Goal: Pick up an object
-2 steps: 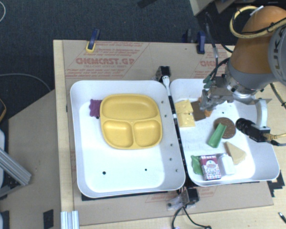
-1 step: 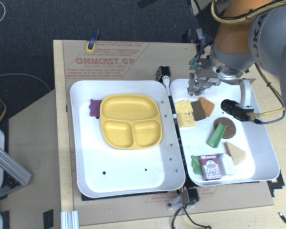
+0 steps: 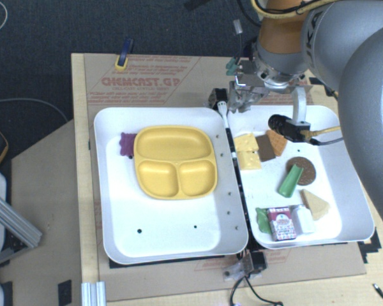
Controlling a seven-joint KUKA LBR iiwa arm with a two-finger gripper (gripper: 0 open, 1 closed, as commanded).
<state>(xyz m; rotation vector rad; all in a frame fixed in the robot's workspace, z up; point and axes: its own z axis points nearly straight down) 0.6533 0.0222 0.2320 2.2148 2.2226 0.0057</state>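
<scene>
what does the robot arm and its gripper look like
The arm is bulky, rounded and smooth grey, with a glossy orange band above the wrist. Black cables loop beside the band. The gripper is a small silver-grey metal assembly with dark parts.

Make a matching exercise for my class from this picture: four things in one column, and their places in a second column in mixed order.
Things
1. yellow divided tray
2. green cylinder
3. purple object
4. small red and white carton

Places
A. near front edge of right bin
B. middle of right bin, leaning on a brown disc
C. left bin, tucked against the tray's left side
D. left bin, towards the back

Pairs: 1-D, 2-B, 3-C, 4-A
</scene>
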